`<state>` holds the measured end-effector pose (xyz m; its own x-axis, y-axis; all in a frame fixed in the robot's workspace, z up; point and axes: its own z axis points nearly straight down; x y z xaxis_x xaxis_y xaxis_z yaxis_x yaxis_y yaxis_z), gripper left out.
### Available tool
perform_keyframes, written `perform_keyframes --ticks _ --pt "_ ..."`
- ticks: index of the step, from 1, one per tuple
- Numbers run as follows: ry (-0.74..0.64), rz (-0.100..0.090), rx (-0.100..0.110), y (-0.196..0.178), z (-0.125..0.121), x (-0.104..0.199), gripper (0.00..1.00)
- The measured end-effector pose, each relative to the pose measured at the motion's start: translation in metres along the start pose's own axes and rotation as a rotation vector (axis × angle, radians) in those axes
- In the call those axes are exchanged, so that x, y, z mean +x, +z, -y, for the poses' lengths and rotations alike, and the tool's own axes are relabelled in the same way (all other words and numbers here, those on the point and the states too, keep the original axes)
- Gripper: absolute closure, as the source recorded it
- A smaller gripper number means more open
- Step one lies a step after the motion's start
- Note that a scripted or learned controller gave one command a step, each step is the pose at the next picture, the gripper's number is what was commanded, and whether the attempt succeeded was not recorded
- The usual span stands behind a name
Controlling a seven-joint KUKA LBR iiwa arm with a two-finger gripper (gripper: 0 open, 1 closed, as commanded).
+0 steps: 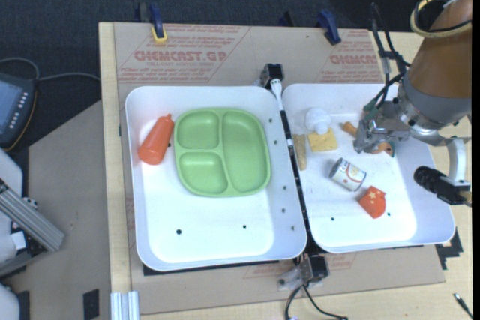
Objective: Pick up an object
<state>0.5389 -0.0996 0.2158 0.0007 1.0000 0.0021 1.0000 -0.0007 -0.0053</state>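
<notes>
Gripper: hung low over the far right part of the right bin; whether it was released, clenched or grasping anything could not be told, so no grasp is claimed.
Red piece: nearest of the loose things, lying on the bin floor and apart from the tool.
Small can: on its side just behind the red piece; judged likely to roll off if nudged.
Yellow block: just left of the tool, with a white round object behind it; a closing grip could catch two at once or push both aside.
Orange bit: close by the tool, partly hidden; a descent there risked striking the bin floor.
Left bin: held a green divided plate and an orange bottle, well apart from the tool.
</notes>
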Motion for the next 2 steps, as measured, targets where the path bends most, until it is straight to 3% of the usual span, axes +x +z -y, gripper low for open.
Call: perform_keyframes --ticks 1,2 --pt "-0.002 0.0 -0.003 -0.0189 0.0409 0.0179 1.0" --pt "0.0 0.002 -0.005 -0.0183 0.0403 0.0104 1.0"
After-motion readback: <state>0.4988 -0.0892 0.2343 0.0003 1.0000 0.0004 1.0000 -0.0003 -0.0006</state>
